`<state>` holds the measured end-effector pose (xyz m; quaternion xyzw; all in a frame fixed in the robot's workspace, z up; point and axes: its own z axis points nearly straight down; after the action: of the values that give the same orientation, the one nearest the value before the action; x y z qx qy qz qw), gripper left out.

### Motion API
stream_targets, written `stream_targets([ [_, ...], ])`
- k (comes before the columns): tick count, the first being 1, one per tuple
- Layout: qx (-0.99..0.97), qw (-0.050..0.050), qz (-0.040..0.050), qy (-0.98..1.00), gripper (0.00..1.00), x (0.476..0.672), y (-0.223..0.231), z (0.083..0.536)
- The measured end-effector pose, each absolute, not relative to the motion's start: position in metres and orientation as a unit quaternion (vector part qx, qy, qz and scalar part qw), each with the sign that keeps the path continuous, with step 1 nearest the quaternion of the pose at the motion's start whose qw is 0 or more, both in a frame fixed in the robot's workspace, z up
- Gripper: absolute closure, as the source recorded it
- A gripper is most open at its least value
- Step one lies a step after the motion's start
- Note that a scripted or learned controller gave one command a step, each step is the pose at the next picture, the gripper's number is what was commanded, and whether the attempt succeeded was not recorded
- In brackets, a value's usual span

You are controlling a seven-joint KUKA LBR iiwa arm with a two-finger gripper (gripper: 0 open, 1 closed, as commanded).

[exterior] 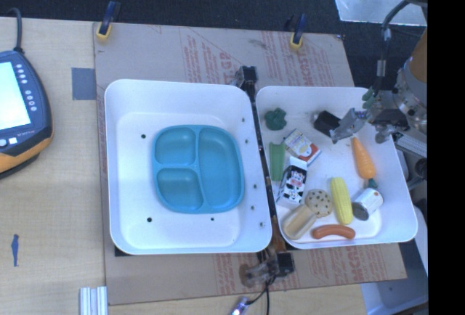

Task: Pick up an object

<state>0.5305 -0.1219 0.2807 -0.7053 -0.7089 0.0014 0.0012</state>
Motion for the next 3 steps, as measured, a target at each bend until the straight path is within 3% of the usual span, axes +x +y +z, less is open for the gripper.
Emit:
stream_targets([
  [1,-0.705,-0.004,-0.0015,-0.71,0.0,0.484,-0.1296,0.1078],
  [2,-0.703,-0.003,-0.0003,-0.712,1.0,0.484,-0.1305,0.1177],
  [3,-0.703,-0.003,-0.0004,-0.711,0.0,0.484,-0.1305,0.1177],
])
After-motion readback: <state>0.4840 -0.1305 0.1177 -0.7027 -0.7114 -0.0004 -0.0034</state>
